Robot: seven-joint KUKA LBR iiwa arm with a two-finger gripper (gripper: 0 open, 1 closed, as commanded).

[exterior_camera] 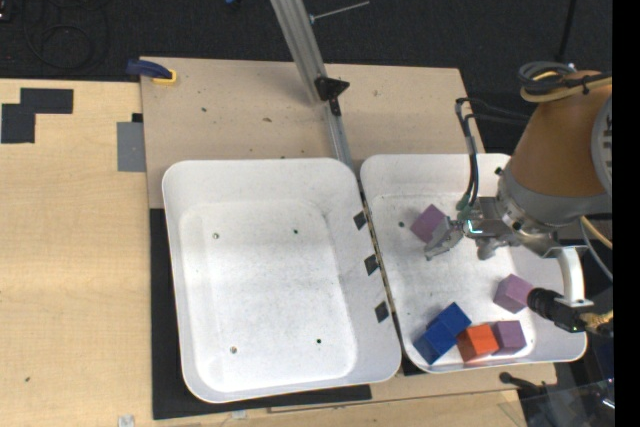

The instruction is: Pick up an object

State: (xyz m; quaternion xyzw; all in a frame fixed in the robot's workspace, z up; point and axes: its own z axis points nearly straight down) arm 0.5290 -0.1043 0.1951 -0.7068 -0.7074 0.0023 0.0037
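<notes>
1. Camera view looks down at a slant on our bench (240, 110), where two shallow white bins sit side by side: the left bin (265, 280) and the right bin (420, 177).
2. We reach in from the right with our grey arm (560, 155), its orange band above the wrist, so that our gripper (448, 240) hangs over the middle of the right bin.
3. We cannot tell how the tool stands, released or clenched; its tip is too small and blurred against the bin floor.
4. A purple block (429, 222) lies just beside the gripper tip, on its upper left; whether they touch we cannot tell.
5. A second purple block (513, 293) lies nearer the bin's right side, well apart from the gripper.
6. Along the bin's near edge we see a blue block (441, 332), an orange block (479, 342) and a small purple block (509, 336) in a tight row.
7. A metal rail (300, 45) slants up from between the bins.
</notes>
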